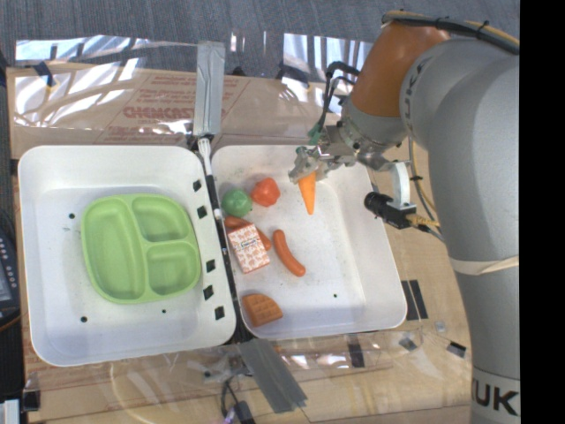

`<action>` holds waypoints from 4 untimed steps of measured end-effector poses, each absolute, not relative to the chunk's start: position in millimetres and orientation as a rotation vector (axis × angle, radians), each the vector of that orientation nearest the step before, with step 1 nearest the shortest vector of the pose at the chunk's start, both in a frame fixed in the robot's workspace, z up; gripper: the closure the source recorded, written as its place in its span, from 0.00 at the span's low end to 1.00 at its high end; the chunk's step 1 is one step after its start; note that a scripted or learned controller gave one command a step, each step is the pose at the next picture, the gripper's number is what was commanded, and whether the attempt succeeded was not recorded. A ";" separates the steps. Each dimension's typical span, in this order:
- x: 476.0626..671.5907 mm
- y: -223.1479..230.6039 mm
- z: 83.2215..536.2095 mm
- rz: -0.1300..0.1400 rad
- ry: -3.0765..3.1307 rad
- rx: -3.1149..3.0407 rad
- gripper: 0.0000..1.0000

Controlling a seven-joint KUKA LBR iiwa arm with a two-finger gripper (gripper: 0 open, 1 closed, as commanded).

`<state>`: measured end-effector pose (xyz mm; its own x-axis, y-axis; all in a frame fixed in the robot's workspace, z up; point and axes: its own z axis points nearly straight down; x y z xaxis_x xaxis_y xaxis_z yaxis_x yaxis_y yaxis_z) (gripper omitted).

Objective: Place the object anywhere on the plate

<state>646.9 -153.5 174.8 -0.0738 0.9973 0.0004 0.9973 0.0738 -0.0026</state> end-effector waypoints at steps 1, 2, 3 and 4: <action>612.9 -102.0 102.9 0.001 -2.478 -1.929 1.00; 640.9 -23.9 193.0 0.000 -2.634 -1.713 1.00; 605.1 44.4 218.6 0.003 -2.732 -1.546 1.00; 605.1 43.9 218.6 0.003 -2.732 -1.547 0.00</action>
